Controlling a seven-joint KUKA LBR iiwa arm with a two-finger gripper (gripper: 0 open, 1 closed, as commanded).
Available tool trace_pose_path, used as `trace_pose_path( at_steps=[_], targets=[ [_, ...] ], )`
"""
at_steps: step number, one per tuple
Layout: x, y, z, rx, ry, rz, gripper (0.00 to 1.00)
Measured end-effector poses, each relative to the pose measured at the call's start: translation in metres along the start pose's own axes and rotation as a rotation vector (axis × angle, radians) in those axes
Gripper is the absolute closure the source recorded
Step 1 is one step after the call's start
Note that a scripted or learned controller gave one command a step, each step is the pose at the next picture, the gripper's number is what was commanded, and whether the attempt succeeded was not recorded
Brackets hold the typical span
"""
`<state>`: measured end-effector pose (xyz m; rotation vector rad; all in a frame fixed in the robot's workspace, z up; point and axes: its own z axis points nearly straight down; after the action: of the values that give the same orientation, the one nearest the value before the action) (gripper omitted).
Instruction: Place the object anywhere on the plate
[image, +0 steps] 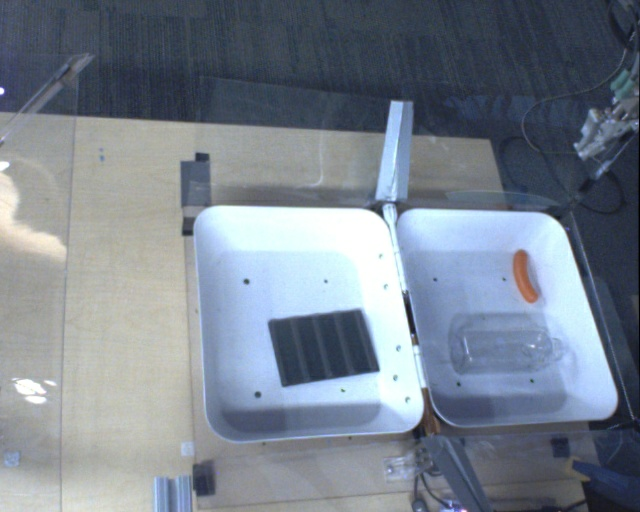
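Observation:
A dark ribbed rectangular plate lies flat in the left bin, toward its front. In the right bin a small orange sausage-shaped object rests near the back right. A clear plastic bottle lies on its side in front of the orange object, near that bin's middle.
A metal divider post stands behind the seam between the bins. A black bracket sits at the left bin's back left corner. Cables lie off the bench at the upper right. Wooden bench top spreads to the left.

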<state>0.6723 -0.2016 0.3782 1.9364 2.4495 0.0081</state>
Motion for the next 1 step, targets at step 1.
trace_pose_path(
  at_steps=[1],
  targets=[
    [0.0002,0.0001,0.0002,0.000,0.000,0.000,0.00]
  ],
)
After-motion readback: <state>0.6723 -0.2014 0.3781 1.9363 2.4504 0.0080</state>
